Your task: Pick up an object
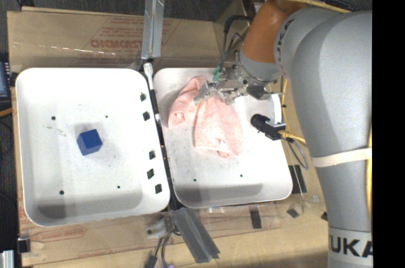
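A pink cloth [212, 124] lies crumpled in the right bin [218, 191], spread from the bin's upper middle down toward its centre, with one rounded fold bulging out on the side nearest the divide between the two bins. The gripper [220, 88] sits right at the cloth's upper edge, low over the fabric and seemingly touching it (the metal parts overlap the pink folds there). Whether it is released, clenched or has any cloth in its grasp cannot be told from this slanted look down. The grey arm [319, 76] bulks large to the right of the cloth, its orange band [262, 32] just above and to the right of the cloth's top edge. Well to the left of the cloth, across the divide, a small blue cube [89, 141] rests alone on the floor of the left bin [76, 197], apart from every wall. Above and to the left of the cloth, a grey metal strip [152, 26] stands up from the point where the bins meet, and brown cardboard [76, 32] covers the tabletop behind both bins.
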Robot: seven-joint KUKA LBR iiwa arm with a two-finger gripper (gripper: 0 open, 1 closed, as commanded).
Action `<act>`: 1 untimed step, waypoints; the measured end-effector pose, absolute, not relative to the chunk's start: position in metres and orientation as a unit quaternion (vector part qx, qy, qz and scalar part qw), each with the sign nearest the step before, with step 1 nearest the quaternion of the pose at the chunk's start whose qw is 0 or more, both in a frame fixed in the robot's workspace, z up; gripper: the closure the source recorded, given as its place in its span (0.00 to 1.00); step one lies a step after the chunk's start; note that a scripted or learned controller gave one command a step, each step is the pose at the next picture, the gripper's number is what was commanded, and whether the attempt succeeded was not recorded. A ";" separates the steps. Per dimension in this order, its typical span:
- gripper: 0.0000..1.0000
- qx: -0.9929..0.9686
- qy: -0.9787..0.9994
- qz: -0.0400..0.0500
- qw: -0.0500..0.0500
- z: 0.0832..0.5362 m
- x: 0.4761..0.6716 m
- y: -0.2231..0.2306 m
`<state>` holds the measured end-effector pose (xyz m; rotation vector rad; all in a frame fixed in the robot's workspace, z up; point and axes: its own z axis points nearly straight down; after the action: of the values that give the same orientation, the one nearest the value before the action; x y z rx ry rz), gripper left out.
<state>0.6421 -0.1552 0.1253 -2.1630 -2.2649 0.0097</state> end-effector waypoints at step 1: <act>0.00 -0.625 -0.781 0.000 0.001 0.092 0.658 -0.158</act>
<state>0.6584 -0.1577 0.0917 -1.9618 -2.4504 0.0011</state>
